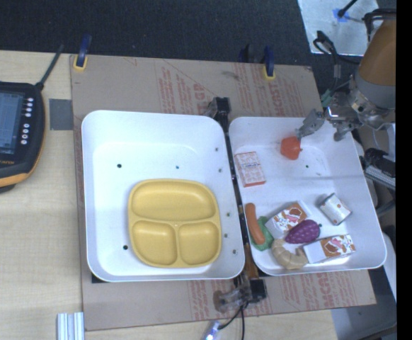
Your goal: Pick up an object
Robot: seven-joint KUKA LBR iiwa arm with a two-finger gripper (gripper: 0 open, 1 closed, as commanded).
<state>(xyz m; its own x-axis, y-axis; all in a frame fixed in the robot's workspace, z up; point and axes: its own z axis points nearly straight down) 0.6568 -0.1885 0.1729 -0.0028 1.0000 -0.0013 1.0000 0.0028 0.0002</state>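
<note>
The gripper (328,125) hangs over the far part of the right bin (347,161), its fingers spread and nothing between them. A small red-orange object (290,147), perhaps a toy tomato, lies on the bin floor just beside the gripper, at its seven o'clock; the nearer fingertip comes close above it. At six o'clock in the same bin sit a carrot (252,224), a purple eggplant toy (303,231), small printed packets (249,168) and a silver can (333,208). The left bin (121,147) holds a yellow divided plate (175,222). Both bins rest on the table (22,246).
</note>
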